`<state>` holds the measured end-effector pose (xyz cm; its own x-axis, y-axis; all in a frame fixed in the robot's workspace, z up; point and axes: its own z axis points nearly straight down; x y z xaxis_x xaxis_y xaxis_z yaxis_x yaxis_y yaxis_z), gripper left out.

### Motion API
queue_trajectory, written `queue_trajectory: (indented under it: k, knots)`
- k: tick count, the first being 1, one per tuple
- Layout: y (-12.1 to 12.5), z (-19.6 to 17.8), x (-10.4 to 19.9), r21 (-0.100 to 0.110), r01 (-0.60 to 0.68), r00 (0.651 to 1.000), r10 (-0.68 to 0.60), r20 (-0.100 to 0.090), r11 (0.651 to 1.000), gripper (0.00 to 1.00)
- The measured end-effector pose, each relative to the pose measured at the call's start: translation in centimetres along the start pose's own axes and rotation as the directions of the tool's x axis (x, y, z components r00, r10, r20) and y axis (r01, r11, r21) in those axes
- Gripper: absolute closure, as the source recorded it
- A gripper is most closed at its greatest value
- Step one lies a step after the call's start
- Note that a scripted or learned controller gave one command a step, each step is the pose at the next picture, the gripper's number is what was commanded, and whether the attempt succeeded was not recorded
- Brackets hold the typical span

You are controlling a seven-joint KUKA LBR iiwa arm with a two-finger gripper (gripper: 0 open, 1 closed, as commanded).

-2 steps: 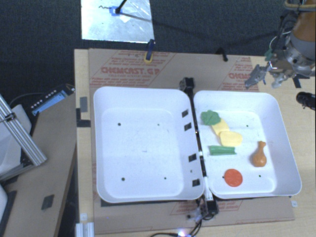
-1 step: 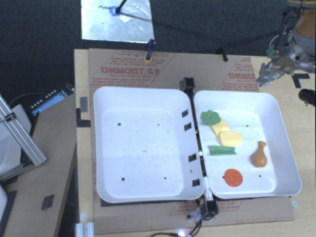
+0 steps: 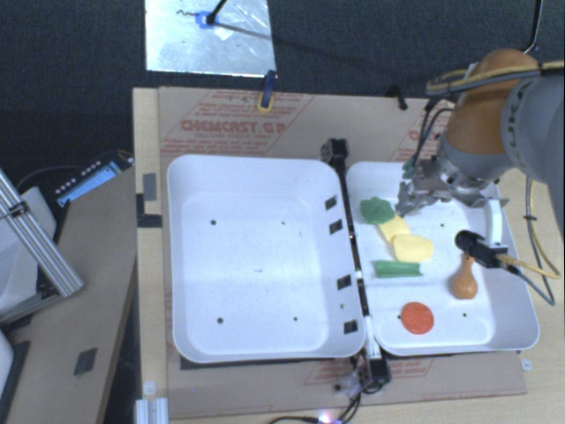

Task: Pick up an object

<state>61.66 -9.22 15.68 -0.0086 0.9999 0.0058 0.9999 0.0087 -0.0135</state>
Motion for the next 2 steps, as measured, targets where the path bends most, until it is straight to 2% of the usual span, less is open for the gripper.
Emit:
queue_trajectory:
  k: [1, 2]
  knots:
    - [-1.8, -2.8, 10.0, -0.015, 0.006, 1.000, -0.006, 0.000, 1.000, 1.00]
    - [0.4, -11.0, 17.0, -0.025, 0.004, 1.000, -0.004, 0.002, 1.000, 1.00]
